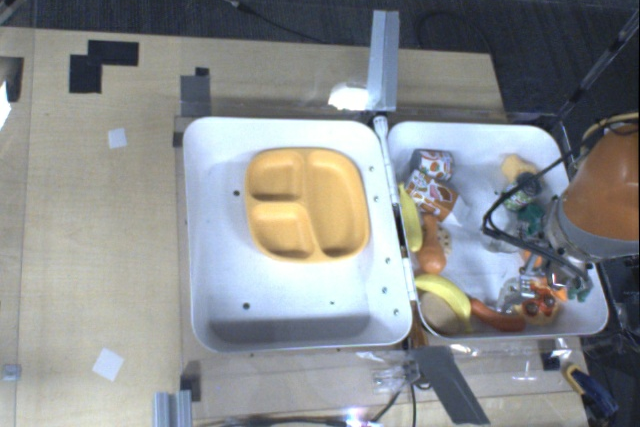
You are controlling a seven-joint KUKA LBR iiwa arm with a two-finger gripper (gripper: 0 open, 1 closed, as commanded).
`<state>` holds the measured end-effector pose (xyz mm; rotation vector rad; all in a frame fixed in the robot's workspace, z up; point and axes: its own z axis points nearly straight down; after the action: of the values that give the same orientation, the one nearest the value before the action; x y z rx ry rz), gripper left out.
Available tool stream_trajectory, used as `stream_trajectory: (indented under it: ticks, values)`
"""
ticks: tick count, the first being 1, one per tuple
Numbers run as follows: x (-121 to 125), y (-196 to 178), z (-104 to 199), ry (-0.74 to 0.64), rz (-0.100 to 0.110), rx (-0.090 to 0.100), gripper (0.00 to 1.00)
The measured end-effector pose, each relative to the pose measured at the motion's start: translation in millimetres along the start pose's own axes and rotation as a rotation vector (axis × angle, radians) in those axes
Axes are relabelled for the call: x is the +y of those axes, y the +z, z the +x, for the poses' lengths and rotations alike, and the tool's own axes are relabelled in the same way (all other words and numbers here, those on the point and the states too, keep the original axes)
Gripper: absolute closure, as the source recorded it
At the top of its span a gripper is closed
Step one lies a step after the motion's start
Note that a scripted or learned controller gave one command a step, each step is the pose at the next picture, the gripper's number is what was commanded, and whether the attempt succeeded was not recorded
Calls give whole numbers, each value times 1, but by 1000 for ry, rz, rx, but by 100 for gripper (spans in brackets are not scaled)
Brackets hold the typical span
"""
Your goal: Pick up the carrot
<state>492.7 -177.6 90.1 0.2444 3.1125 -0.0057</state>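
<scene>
Down at the near edge of the right bin [590, 320], the claw [528, 293] hovers low over a heap of toy food, its metal tip beside an orange piece that appears to be the carrot [546, 299], lying near the bin's front right corner; whether the claw is clenched or released cannot be told from this angle, and nothing is seen gripped in it. Judging by the pose, the approach step is in hand, with the pick not yet made; the next move calls for a clean descent on the carrot and a firm grip, clear of the glossy red sausage-like piece [497, 316] touching it on the left. Just beside that lies a smooth, curved yellow banana [445, 293], then a rounded orange-brown fruit [431, 258]. Farther back sits a crinkled printed packet [433, 181] and a pale lump [516, 166] by the far wall. Black cable loops from the arm's orange band [603, 187]. Alongside, the left bin [215, 245] holds a matte yellow divided plate [304, 203] with three hollows. Pale wood tabletop [90, 245] stretches away.
</scene>
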Motion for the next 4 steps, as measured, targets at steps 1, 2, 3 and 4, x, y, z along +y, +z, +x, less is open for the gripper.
stream_trajectory:
  ticks: [1, 2, 3, 4]
  values:
    - [-28, -14, -1, 249, 0, 11, 0]
    - [-17, 1, 0, 301, 2, 6, 0]
    - [-16, -12, -4, 293, 1, -3, 100]
    - [21, -8, 3, 51, -2, 12, 100]
